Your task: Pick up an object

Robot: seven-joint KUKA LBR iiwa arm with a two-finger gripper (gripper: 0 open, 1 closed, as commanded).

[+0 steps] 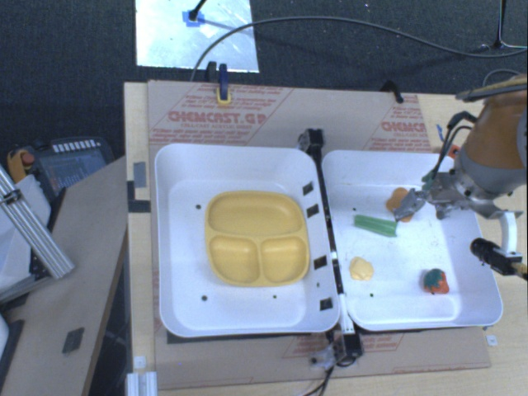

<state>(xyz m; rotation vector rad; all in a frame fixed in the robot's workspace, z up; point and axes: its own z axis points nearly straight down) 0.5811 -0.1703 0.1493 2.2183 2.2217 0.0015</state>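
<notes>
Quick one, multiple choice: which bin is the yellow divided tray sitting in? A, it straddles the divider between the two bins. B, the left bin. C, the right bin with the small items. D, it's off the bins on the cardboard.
B: the yellow divided tray lies wholly inside the left bin, while the green stick and the other small pieces lie in the right bin.

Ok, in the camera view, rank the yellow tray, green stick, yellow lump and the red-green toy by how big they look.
1. yellow tray
2. green stick
3. yellow lump and red-green toy: look alike, unranked.
</notes>
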